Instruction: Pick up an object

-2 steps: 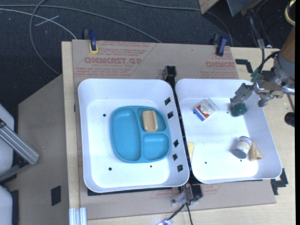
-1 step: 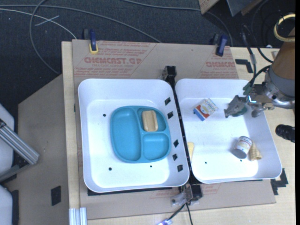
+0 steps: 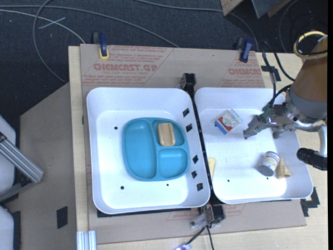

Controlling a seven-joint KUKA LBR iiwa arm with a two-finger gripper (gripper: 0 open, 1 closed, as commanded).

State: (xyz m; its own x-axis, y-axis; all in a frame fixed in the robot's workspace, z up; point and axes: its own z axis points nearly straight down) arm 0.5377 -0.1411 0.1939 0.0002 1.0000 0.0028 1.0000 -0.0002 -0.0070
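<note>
One hand (image 3: 256,128) hung over the right bin (image 3: 237,189), its fingers slightly parted with nothing between them. Three things lay in that bin: a small carton (image 3: 227,121) just left of the hand, long axis slanting up to the right; a can (image 3: 269,163) on its side touching a tan cone (image 3: 282,169) near the right rim. The left bin (image 3: 104,139) held one blue tray (image 3: 143,155) with one tan block (image 3: 166,134).

A brown board-covered bench (image 3: 156,61) is being occupied by two shallow white bins. The left bin (image 3: 104,139) is being kept touching the right bin (image 3: 250,191) along a shared edge. Beyond the left bin, printed red lettering (image 3: 125,66) is being displayed.
</note>
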